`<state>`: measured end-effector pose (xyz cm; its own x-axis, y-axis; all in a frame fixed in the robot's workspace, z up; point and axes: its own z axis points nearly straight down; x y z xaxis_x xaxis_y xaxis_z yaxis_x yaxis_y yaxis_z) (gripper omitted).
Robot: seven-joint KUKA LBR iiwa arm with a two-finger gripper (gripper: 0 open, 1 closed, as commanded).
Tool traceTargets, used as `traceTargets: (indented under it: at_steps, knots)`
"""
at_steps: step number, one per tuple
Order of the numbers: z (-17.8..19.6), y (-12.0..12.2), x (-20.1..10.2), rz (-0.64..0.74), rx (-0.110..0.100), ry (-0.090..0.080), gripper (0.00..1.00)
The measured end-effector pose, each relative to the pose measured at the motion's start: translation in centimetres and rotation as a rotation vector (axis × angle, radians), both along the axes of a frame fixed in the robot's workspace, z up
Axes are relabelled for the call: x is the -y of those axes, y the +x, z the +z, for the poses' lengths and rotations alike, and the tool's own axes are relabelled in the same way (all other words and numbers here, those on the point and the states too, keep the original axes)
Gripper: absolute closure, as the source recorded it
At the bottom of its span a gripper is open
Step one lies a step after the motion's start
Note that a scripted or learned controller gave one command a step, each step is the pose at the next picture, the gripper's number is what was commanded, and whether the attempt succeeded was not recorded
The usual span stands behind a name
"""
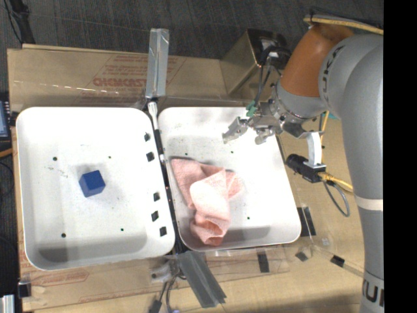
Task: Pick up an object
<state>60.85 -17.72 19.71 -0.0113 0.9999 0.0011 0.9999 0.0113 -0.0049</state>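
Pink cloth (210,201) in rt bin | below gripper (251,130), apart | fingers spread, nothing held

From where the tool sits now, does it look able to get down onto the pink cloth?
Probably yes. The tool hangs over the far part of the right bin, and the pink cloth lies bunched in that same bin, nearer the camera, with nothing on top of it or between them.
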Motion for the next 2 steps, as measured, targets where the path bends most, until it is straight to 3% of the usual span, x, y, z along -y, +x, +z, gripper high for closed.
traceTargets:
  at_steps: [1, 2]
  knots:
    - [-10.5, -5.5, -0.2, 0.125, 0.003, 0.0, 0.0]
    - [-9.5, -5.5, -0.1, 0.128, 0.002, 0.0, 1.0]
